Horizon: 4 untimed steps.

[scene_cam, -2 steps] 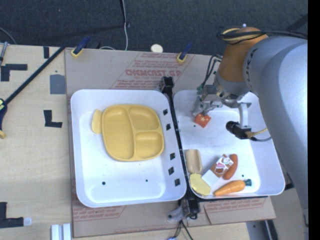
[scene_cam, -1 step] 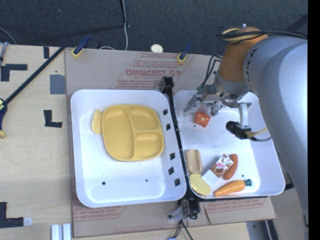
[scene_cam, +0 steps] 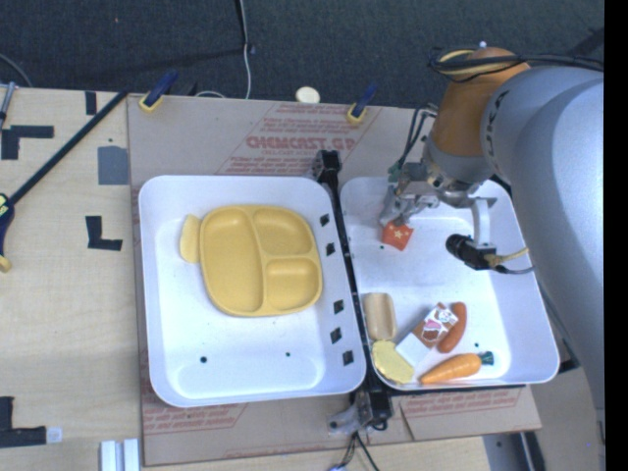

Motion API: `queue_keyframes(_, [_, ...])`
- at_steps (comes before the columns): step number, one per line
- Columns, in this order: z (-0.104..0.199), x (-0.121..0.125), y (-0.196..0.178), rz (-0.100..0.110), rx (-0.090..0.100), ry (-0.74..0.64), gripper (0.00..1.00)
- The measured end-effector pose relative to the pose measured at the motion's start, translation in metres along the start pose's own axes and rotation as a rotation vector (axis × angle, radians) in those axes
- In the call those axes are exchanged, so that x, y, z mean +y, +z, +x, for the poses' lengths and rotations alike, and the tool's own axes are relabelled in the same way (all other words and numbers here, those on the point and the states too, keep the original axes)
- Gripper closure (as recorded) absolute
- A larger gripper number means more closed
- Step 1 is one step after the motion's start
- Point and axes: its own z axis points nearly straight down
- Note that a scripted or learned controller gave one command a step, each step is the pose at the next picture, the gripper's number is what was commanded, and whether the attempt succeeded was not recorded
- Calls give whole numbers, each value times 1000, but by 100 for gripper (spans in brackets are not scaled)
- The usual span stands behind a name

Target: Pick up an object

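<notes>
From above, we see the gripper [scene_cam: 404, 214] low in the right bin [scene_cam: 520, 307], its fingers closed on a small red block [scene_cam: 397, 235] near the bin's upper left. Along the bin's front lie a bread roll [scene_cam: 380, 315], a yellow slice [scene_cam: 393, 363], a sausage [scene_cam: 452, 327] and a carrot [scene_cam: 451, 368]. The left bin [scene_cam: 167, 341] holds a yellow divided plate [scene_cam: 260, 260].

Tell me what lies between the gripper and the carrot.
In the camera view, bare white bin floor, then the sausage, separates the gripper from the carrot.
</notes>
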Motion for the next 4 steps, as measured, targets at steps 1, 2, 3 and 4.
queue_keyframes(1, [0,0,0,0,0,0,0])
queue_keyframes(2, [11,4,21,3,-1,2,0])
queue_keyframes(3, [11,4,10,2,0,2,100])
queue_keyframes(4, [11,5,10,1,0,2,0])
